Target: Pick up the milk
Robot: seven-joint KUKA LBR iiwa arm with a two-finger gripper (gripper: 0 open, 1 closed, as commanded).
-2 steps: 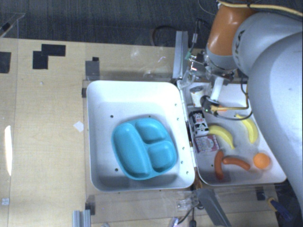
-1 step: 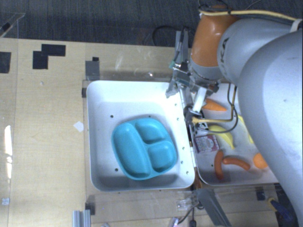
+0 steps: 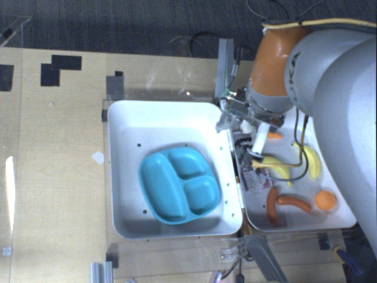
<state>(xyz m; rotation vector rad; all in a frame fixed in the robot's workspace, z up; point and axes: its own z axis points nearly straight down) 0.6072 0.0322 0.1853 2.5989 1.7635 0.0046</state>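
Milk: best guess is the slim white item (image 3: 258,141) in the right bin (image 3: 347,220), near that bin's left wall, under the wrist and just beside the gripper (image 3: 237,121). It's small and partly hidden, so ID isn't certain. Gripper sits over the seam betw. the two bins; can't tell if it's apart, together or clamped on anything.

Handling (judgement): prob. a toy or small carton/bottle, so light, fairly stiff, smooth sides, a bit slippery. Not fragile, but a tilted item can roll or squirt out of a pinch. Best hold: across the narrow body, mid-length, w/ approach from above. Crowding is the risk, as a banana lies close below it.

Counts:
- white bins: 2, incl. the left bin (image 3: 121,158)
- blue divided plate (image 3: 177,184): 1, 3 compartments, in the left bin
- bananas: 2, one (image 3: 277,167) and another (image 3: 312,161)
- orange (image 3: 325,200): 1
- sausages: looks like 2, (image 3: 271,206) and (image 3: 294,203)
- printed packet (image 3: 256,180): 1
- small orange bit (image 3: 274,136): 1, type unclear
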